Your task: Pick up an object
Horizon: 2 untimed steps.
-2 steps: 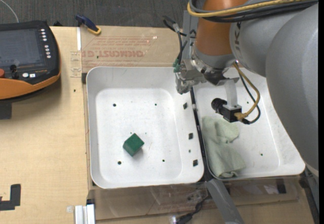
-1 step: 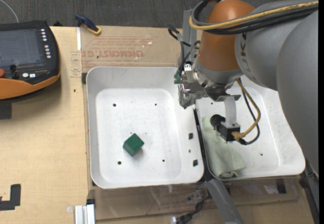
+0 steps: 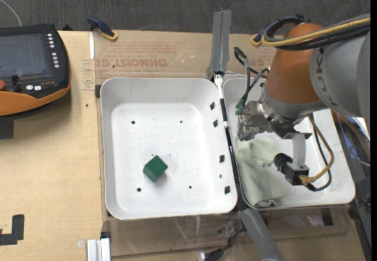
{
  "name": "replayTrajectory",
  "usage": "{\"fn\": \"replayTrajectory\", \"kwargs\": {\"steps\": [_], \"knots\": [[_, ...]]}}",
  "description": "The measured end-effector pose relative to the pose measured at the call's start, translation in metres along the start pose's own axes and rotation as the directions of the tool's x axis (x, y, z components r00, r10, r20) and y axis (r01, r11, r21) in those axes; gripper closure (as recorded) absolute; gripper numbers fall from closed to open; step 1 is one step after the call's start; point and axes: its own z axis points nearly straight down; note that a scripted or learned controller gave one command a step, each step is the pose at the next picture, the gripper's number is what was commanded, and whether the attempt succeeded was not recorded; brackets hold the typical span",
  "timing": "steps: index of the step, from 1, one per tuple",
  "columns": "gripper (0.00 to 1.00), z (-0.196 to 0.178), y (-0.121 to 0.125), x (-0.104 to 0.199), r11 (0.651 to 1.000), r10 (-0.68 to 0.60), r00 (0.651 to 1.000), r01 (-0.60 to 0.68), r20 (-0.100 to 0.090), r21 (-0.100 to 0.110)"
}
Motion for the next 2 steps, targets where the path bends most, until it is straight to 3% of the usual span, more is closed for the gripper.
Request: {"fn": "replayTrajectory", "kwargs": {"steps": [1,2], "knots": [[1.0,0.0,-0.016,0.047,0.925,0.379,0.925,-0.379,0.0,0.0],[1.0,0.0,-0.037,0.053,0.858,0.514,0.858,-0.514,0.001,0.002]]}}
